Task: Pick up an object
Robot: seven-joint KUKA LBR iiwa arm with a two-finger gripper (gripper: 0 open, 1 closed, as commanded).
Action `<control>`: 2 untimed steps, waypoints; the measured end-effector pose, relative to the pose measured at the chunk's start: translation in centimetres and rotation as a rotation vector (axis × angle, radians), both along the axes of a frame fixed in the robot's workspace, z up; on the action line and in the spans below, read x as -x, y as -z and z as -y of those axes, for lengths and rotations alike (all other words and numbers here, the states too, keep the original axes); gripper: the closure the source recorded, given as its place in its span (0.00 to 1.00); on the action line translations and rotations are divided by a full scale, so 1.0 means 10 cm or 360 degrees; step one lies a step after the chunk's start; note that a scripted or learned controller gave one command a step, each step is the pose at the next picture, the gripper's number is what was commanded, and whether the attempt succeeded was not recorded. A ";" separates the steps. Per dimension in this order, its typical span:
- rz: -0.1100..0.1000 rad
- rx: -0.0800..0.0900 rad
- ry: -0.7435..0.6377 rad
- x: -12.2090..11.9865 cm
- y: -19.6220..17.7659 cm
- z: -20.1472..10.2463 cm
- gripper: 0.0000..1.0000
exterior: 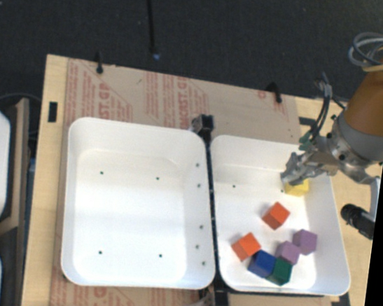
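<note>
While I watched from the overhead camera, the arm reached in from the right and its gripper hung low over the upper part of the right bin. A yellow block sat directly under the gripper, partly covered by it, close to the bin's right wall. I could not tell from this angle how the claw was set or whether the block was caught in it. Lower in the same bin lay the other pieces: one orange cube near the middle, a second orange cube further down, two purple cubes side by side to the right, and a blue block touching a green block near the front edge. Beside it, the left bin rested on the wooden bench.
</note>
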State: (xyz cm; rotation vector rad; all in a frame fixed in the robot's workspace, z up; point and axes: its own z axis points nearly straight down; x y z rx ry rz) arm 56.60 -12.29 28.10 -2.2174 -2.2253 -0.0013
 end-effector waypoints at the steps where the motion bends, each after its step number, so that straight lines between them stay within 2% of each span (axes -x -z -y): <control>1: 0.0001 0.0000 0.0000 -0.04 -0.01 -0.51 1.00; 2: 0.0000 0.0001 0.0001 0.02 0.03 -0.98 1.00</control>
